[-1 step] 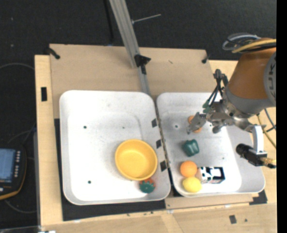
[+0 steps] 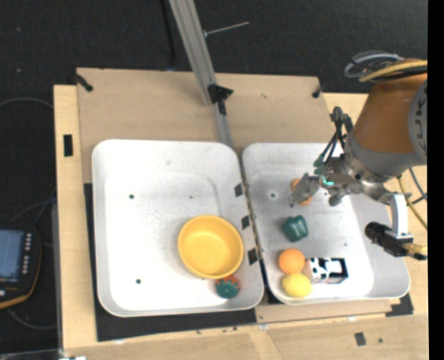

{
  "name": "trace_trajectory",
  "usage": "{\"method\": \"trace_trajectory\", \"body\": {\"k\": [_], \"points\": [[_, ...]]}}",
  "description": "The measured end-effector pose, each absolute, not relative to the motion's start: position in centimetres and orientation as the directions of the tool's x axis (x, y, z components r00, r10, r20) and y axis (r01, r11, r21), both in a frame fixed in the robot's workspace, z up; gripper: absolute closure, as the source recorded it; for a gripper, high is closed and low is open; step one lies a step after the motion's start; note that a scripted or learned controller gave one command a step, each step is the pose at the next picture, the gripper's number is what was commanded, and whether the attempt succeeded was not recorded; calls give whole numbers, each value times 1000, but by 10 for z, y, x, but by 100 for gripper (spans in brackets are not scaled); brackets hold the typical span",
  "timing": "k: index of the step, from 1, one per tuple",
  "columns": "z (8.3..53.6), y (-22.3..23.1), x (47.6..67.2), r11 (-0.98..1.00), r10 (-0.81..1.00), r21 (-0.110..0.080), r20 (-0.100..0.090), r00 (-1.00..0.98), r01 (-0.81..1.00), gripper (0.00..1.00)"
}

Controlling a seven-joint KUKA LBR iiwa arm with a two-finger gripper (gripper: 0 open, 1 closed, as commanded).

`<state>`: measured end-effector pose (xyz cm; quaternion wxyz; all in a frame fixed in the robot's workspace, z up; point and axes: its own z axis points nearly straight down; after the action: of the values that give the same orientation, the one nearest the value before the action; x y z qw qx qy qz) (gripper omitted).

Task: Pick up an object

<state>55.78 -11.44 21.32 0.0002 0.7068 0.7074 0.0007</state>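
My gripper (image 2: pixel 319 191) hangs over the upper middle of the right bin (image 2: pixel 372 276), and its fingers stand apart, open. A small orange piece (image 2: pixel 300 190) lies right beside the left finger (image 2: pixel 307 185); nothing sits between the two fingers. Just below the gripper lies a dark green object (image 2: pixel 295 227). Nearer the bin's front edge are an orange ball (image 2: pixel 291 260), a yellow lemon-like fruit (image 2: pixel 297 285) and a black-and-white box (image 2: pixel 328 270), packed close together.
The left bin (image 2: pixel 132 178) holds a yellow bowl (image 2: pixel 211 246) and a small green and red item (image 2: pixel 227 287) at its front right corner. A grey metal post (image 2: pixel 196 43) rises behind the bins. The arm's grey body (image 2: pixel 391 126) overhangs the right bin's far right side.
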Motion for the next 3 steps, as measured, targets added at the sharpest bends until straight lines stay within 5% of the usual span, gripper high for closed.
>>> {"method": "trace_trajectory", "body": {"k": [2, 3], "points": [[107, -109, 549, -1, 1000, -5, -1, 1, 1000, 0], [120, -109, 552, -6, 1000, 3, 0, 6, 1000, 100]]}}
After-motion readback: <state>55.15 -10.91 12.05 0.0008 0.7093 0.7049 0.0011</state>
